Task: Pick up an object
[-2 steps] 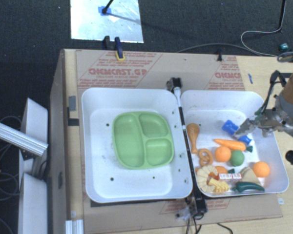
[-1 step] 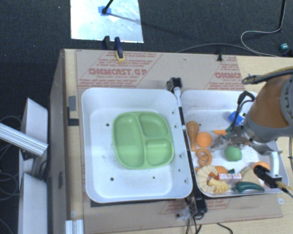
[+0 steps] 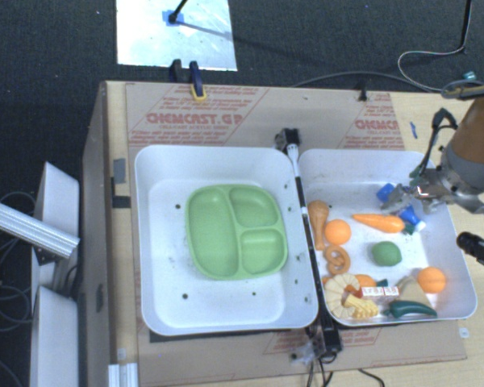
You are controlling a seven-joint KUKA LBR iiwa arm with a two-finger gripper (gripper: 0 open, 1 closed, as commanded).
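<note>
The right bin (image 3: 460, 240) holds toy food. An orange carrot (image 3: 379, 222) lies across its middle, with an orange ball (image 3: 336, 231) to its left and a green ball (image 3: 385, 253) just below it. My gripper (image 3: 398, 205) hangs over the bin's upper right part, right above the carrot's right end. Its two blue-tipped fingers (image 3: 385, 192) stand apart, open, and nothing shows between them. The grey arm with its orange band (image 3: 474, 139) reaches in from the right.
Also in the right bin are a tan bread piece (image 3: 317, 214), a pretzel (image 3: 336, 258), another orange ball (image 3: 431, 280), a dark green vegetable (image 3: 411, 309) and a small heap of food (image 3: 353, 295) at the front. The left bin (image 3: 157, 216) holds a green divided plate (image 3: 235, 230).
</note>
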